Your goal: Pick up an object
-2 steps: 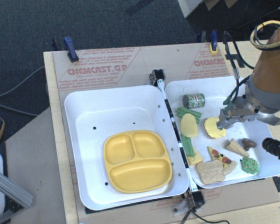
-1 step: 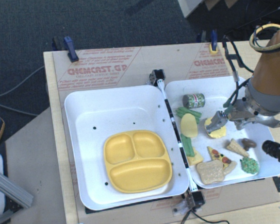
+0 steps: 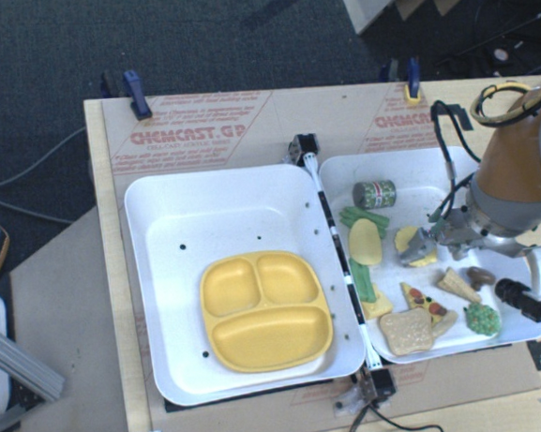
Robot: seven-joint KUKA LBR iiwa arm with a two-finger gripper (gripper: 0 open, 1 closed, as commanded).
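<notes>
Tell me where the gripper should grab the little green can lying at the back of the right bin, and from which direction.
Probably across the green can's round body at mid-length, coming straight down from above. It lies on its side with its long axis running left to right, so fingers closing front to back would pinch the curved sides. It has free space around it, the corn lying nearer the front.

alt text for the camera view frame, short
A grey and orange robot arm reaches from the right into the right white bin, its gripper low among toy foods: a green can, a bread slice, a pizza slice, broccoli. The left bin holds a yellow divided plate.
</notes>
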